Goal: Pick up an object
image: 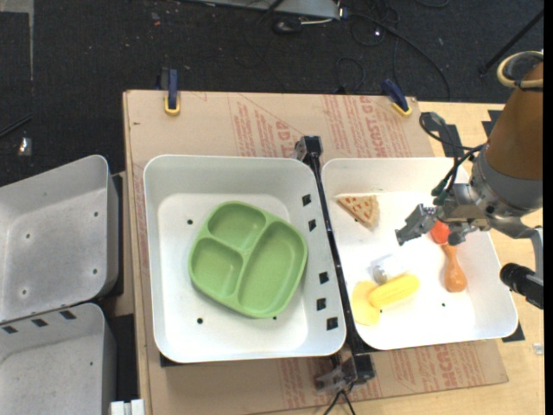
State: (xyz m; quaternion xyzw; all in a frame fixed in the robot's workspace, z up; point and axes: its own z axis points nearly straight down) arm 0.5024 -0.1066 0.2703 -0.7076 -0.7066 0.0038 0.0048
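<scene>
The gripper (425, 225) hovers inside the right bin (492, 318), its dark fingers (408, 231) spread apart with nothing between them. Just beside it lies an orange spoon-like toy (453, 271). Nearer the bin's front edge rests a yellow toy (390, 290); a waffle-coloured wedge (360, 207) sits toward its back.
</scene>
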